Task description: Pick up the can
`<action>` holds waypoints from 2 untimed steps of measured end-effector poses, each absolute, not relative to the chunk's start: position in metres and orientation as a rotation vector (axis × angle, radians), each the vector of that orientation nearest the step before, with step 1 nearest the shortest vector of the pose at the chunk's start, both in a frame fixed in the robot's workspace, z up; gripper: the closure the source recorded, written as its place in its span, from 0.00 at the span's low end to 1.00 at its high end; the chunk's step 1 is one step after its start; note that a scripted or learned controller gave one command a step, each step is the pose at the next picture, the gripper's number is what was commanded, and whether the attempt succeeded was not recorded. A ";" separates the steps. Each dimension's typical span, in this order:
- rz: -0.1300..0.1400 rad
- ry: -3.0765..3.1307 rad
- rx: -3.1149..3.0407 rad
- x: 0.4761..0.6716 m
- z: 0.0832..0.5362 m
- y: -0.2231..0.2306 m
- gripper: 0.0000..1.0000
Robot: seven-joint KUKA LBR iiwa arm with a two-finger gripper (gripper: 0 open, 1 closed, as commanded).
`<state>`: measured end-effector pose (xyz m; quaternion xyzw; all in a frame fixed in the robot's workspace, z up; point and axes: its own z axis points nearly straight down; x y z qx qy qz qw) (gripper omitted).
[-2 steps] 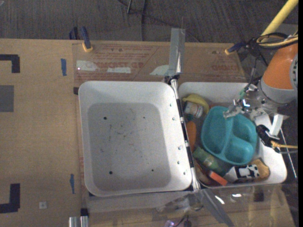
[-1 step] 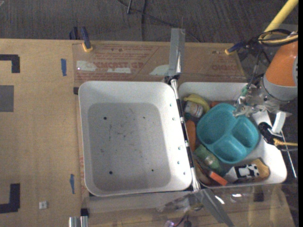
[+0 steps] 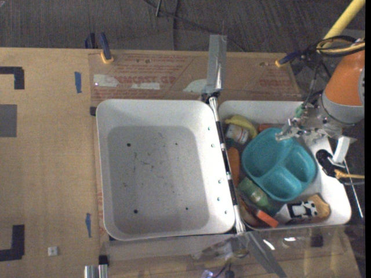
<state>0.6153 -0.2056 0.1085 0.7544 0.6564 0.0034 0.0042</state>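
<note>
Tan worktop carries two white bins side by side. Left bin: bare floor, open room to every wall. Right bin: crowded. Teal divided tray at centre; banana at far wall; can just beside the banana, near the shared wall, touching the tray's rim; orange carrot and green bottle along the left wall. Gripper hangs over the tray's far right edge, apart from the can; fingers' spread cannot be told.

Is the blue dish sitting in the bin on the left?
No, the blue dish lies in the right bin, on top of the other things piled there, beside the left bin.
</note>
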 end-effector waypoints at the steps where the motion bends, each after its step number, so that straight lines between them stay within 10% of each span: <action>1: -0.032 2.013 2.469 0.662 0.092 -0.213 0.00; 2: -0.044 2.016 2.470 0.661 0.100 -0.213 1.00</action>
